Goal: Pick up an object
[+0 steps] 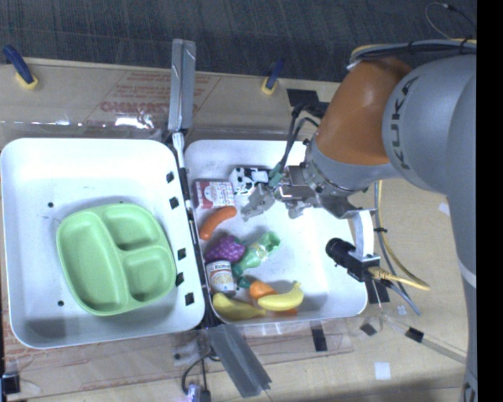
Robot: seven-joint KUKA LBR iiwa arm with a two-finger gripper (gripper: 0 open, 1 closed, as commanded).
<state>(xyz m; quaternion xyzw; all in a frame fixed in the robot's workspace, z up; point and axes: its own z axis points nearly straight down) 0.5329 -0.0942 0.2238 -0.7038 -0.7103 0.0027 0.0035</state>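
A wooden table [84, 99] carries two shallow white bins side by side, seen from above at a slant. The left bin [33, 166] holds a light green divided plate [117, 258] with three compartments, lying slightly toward the bin's 6 o'clock side.

The right bin [339, 296] holds a cluster of small toy foods. Near its 12 o'clock wall sits a black-and-white cow-patterned item [251, 177]. At about 10 o'clock lies a red and white packet [212, 193], and just below it an orange sausage-shaped piece [217, 220]. Toward the centre, a bunch of purple grapes [225, 248] touches a green bottle-shaped item [257, 252] lying tilted. Below the grapes stands a small jar with a red label [221, 276]. Beside the jar is a small carrot [260, 289]. Along the 6 o'clock wall lies a yellow banana [272, 301].

The grey arm with its orange band [365, 115] reaches in from 3 o'clock. Its end effector [260, 201] hangs over the upper middle of the right bin, just right of the packet and below the cow-patterned item. The fingers [253, 205] look metallic and point toward 9 o'clock; nothing is visible between them, and how far apart they stand cannot be told from this angle.

Blue clamps [18, 65] grip the table's far edge.
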